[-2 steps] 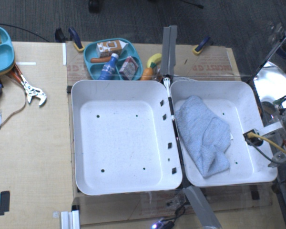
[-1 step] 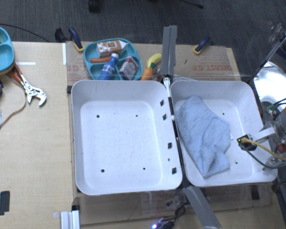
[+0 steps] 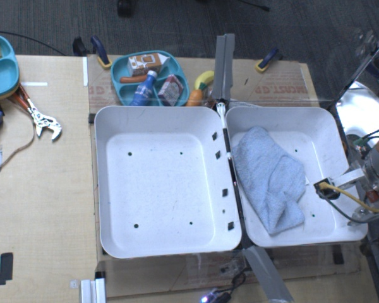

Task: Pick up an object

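Observation:
A crumpled pale blue cloth [image 3: 271, 178] lies in the right white bin [image 3: 316, 131], spread from its back left towards its front middle. At the view's right edge a grey piece of the arm [image 3: 374, 169] stands beside the bin. From it a yellow cable with a black end [image 3: 327, 190] reaches over the bin's right rim, close to the cloth but apart from it.
The left white bin [image 3: 114, 188] sits beside the right one, with a grey divider post [image 3: 224, 62] behind them. Behind the bins are a teal tray [image 3: 121, 74] of small items, a banana [image 3: 204, 79] and clamps. A wrench [image 3: 43, 122] lies on the bench at left.

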Controlling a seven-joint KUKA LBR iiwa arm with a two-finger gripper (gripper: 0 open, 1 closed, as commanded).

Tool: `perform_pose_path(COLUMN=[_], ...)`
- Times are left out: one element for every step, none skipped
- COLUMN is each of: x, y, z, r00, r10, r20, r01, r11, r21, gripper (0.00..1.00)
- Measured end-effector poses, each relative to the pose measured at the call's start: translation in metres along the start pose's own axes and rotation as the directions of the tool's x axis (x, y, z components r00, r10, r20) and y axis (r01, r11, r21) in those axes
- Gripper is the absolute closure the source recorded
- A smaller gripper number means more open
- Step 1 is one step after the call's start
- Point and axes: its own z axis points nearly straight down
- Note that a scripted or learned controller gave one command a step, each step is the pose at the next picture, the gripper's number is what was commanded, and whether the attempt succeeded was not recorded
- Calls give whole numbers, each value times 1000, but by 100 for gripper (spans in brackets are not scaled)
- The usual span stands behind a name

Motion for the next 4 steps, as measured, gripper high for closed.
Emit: perform_pose_path(x=[0,0,0,0], y=[0,0,0,0], z=[-4,0,-1,-1], r00=[1000,1000,1000,1000], r10=[0,-3,-1,0], r20=[0,0,0,0], r01=[0,3,1,0], r11=[1000,1000,1000,1000], r21=[0,0,0,0], gripper=[0,0,0,0])
